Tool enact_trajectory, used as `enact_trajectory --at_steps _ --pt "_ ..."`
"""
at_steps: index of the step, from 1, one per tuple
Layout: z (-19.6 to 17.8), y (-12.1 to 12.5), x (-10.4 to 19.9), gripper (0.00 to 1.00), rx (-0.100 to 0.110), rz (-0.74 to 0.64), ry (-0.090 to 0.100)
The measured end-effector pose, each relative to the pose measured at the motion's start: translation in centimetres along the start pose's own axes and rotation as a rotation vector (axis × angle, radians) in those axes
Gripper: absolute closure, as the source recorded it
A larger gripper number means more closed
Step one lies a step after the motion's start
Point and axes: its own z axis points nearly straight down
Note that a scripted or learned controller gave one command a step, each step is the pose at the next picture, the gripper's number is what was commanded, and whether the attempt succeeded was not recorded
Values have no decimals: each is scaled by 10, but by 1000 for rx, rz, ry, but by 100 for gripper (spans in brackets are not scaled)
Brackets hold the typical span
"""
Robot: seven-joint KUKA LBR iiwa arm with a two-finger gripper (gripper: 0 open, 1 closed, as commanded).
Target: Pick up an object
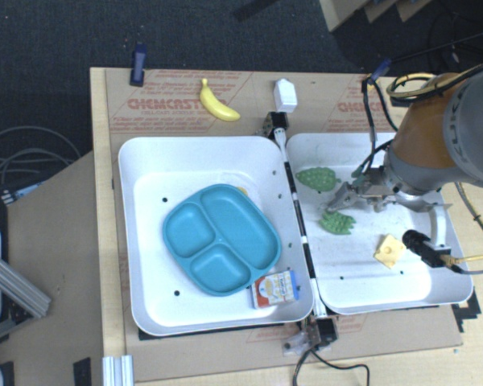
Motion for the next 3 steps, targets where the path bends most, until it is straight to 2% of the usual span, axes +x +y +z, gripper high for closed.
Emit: enact_trajectory --at_steps 1,2,3 --pt "16 31 30 0 11 0 1" --pt "16 -18 23 0 15 2 1" --pt "15 -22 28 0 15 2 2"
